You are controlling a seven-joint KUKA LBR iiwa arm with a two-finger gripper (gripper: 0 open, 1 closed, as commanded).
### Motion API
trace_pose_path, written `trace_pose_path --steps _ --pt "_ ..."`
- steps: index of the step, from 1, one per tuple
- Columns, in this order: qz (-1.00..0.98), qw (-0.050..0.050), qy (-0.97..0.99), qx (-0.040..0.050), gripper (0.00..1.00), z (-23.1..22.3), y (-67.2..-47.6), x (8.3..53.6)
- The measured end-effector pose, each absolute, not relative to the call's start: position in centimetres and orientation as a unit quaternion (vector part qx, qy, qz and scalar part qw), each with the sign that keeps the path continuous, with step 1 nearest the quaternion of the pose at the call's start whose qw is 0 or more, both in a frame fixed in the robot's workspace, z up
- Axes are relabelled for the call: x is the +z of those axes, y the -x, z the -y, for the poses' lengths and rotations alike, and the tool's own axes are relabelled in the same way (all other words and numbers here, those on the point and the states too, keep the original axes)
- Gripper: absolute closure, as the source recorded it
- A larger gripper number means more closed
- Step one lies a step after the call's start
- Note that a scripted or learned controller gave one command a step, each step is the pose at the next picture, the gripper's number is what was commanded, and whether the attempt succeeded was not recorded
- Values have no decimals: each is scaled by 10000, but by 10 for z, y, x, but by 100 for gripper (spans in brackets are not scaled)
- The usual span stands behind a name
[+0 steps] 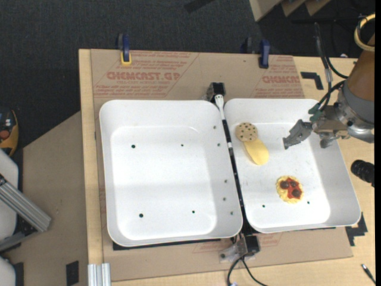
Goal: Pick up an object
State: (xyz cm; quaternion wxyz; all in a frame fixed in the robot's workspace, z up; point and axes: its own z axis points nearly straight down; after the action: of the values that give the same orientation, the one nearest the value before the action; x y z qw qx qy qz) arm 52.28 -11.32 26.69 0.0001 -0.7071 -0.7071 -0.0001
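The flat brown cardboard-faced bench carries two shallow white plastic bins side by side, the left bin and the right bin, and the grey arm with its orange band reaches in over the right bin's far right rim, likely so it can drop on whatever lies inside. Its dark two-finger gripper hangs above the bin floor carrying nothing, though whether its fingers are spread or closed I cannot tell. The candidates lie well apart from the walls with open floor around them: a pale yellow oblong piece touching a round tan speckled cookie-like disc near the left wall, and a small round yellow piece topped with red nearer the front, which looks easiest to approach.
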Motion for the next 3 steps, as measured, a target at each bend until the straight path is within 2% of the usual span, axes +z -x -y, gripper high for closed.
trace_pose_path --steps 1,2,3 --pt "7063 11 7079 22 0 167 -592 144" --pt "7064 36 7078 18 0 143 -506 82" --pt "7084 -25 7058 -17 0 136 -574 85"
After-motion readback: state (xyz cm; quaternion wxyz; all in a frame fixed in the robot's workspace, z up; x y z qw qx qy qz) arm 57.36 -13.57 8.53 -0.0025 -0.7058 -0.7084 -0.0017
